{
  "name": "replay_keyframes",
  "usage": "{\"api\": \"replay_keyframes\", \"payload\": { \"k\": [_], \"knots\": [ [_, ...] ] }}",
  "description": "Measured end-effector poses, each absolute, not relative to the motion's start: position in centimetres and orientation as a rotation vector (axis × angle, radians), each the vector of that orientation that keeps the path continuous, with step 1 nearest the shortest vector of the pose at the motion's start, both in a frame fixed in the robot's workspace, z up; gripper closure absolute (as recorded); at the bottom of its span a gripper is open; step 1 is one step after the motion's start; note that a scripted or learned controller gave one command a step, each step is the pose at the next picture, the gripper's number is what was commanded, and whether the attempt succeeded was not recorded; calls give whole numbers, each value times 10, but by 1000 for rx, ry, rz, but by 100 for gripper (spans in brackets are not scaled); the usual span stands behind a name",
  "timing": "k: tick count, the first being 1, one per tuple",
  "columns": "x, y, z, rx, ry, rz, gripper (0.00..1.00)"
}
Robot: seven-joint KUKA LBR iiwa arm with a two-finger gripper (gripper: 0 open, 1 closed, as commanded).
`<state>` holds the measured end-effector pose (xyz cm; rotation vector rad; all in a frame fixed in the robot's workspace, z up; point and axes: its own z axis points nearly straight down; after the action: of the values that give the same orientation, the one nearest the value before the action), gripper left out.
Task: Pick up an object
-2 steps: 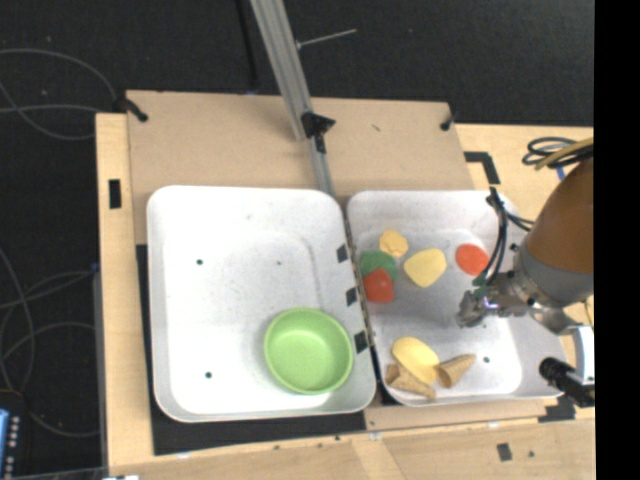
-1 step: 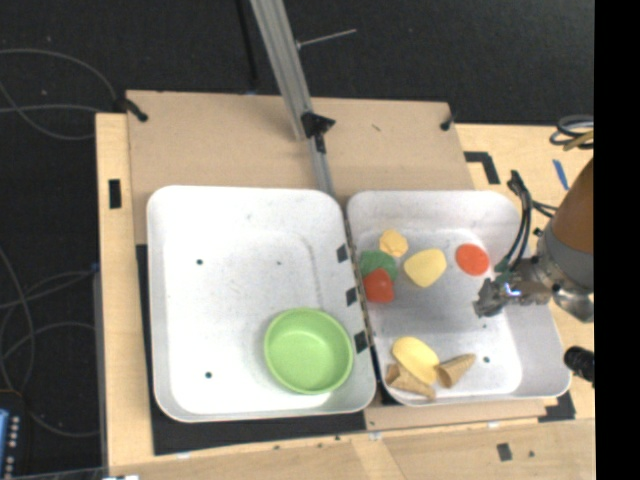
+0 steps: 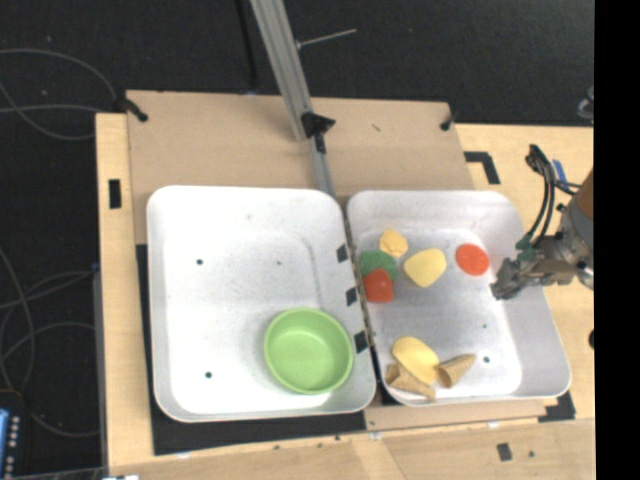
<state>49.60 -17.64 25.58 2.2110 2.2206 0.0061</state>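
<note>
Two white bins are seen side by side on a wooden bench (image 3: 250, 138). In the left bin (image 3: 220, 248) a light green bowl (image 3: 308, 350) is set near the front right corner, its round rim upward and its inside bare. The right bin (image 3: 520, 368) holds several small pieces of toy food. A red-orange ball (image 3: 472, 259) is found toward the bin's right side, smooth and round, lying apart from the other pieces. A yellow lemon-like piece (image 3: 425, 267) is placed just left of it, and a smaller yellow piece (image 3: 393, 243) lies a little further back and left. Against the left wall a green piece (image 3: 376, 262) is seen touching a red piece (image 3: 378, 286) just in front of it. Near the front wall a longer yellow piece (image 3: 414, 357) lies beside two tan pieces (image 3: 456, 369), one to its right and one partly under it. The gripper (image 3: 503, 281) is seen at the right side of the right bin, dark and low over the floor, just right of the red-orange ball and slightly nearer the front; contact with the ball cannot be made out. How its grasp stands cannot be told at this size, and nothing can be made out within it. A metal pole (image 3: 285, 63) is slanted across the back of the bench, ending near the gap between the bins.
</note>
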Motion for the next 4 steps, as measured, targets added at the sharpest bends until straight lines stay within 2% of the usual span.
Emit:
{"api": "replay_keyframes", "payload": {
  "k": [1,2,4],
  "knots": [
    [491,-126,255,2213,2229,3,100],
    [505,-77,259,2211,2231,4,100],
    [505,13,251,2212,2231,4,100]
  ]
}}
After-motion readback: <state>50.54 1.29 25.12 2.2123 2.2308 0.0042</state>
